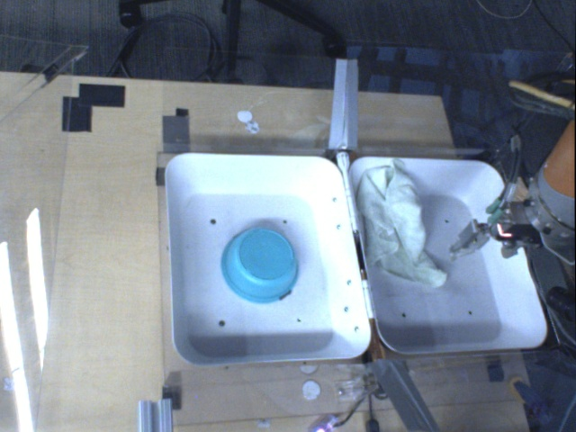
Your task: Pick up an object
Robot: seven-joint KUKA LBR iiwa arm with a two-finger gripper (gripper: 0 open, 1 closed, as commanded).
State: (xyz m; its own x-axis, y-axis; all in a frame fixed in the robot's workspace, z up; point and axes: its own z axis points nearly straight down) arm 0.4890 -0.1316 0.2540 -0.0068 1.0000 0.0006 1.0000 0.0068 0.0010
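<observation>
Camera view from above, and we're looking down on a pale wooden bench [99, 241] carrying two shallow white plastic bins side by side. Over in the left bin [193, 196], a round light-blue plastic bowl [260, 265] sits upside down near the middle of the floor, well apart from every wall. Across the divider, the right bin [450, 318] has a crumpled pale greenish-white cloth [396, 228] bunched against its left wall, running from the far corner down toward the middle, its lower end trailing out onto the bin floor.

And there's the arm, reaching in from the right, grey with the orange band [562, 165] showing at the frame edge. Its two-finger gripper [466, 240] hangs over the right half of the right bin, pointed leftward at the cloth. The fingers look spread, with nothing between them, though they're small and blurred here, so that's a fair reading and no more. The tips sit near the cloth's lower end, just apart from it, not touching as far as I can tell.

A slim metal rail [344, 106] runs away from the gap between the bins toward the far bench edge. Black tape patches [90, 102] mark the bench at upper left.
</observation>
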